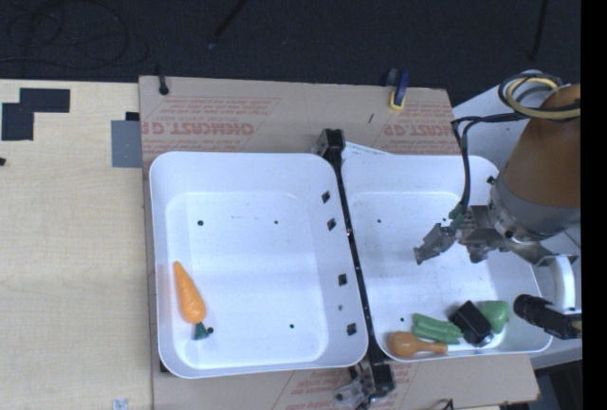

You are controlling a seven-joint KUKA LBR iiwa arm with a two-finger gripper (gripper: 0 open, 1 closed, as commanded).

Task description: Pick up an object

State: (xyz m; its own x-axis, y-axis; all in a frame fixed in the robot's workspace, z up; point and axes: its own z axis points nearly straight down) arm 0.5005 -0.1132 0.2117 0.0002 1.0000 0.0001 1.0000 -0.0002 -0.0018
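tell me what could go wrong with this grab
The pincer hangs over bare floor in the right bin, so closing here would likely catch nothing. The green toy, black block and orange gourd crowd the near wall, so a grab there may hit the wall or knock a neighbour.

Cardboard sheet (285, 119) under the bins is carrying red printing, showing upside down and not reliably legible.

Your arm (545, 166) reaches in from the right, its orange band above the grey wrist, and the gripper (432, 247) points leftward and down, hanging above the bench with nothing visible between its tips.
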